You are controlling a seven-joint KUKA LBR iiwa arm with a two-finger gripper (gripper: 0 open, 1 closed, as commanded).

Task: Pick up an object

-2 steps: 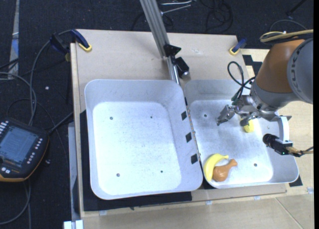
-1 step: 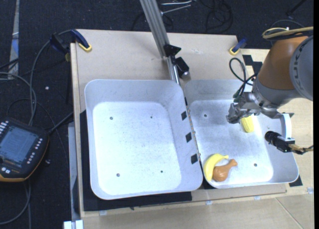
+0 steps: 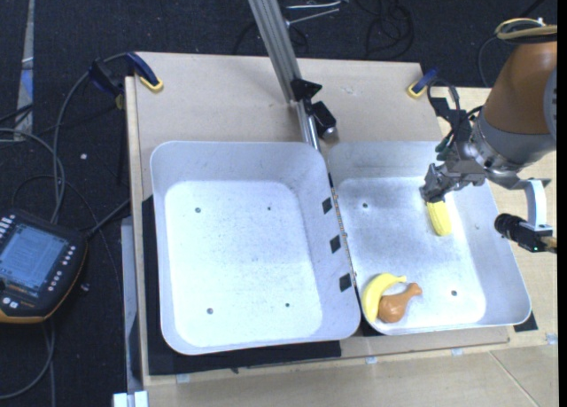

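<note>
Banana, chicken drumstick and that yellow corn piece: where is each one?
Banana (image 3: 378, 288): camera view, middle of its yellow curve.
Chicken drumstick (image 3: 392, 304): camera view, its fat brown end.
Yellow corn piece (image 3: 439, 217): camera view, middle of its body.

Floor, left: a black handheld pendant with a lit screen (image 3: 31, 261) is seen.
Bench corners: yellow-tipped clamps (image 3: 146, 75) are fixed.
</note>
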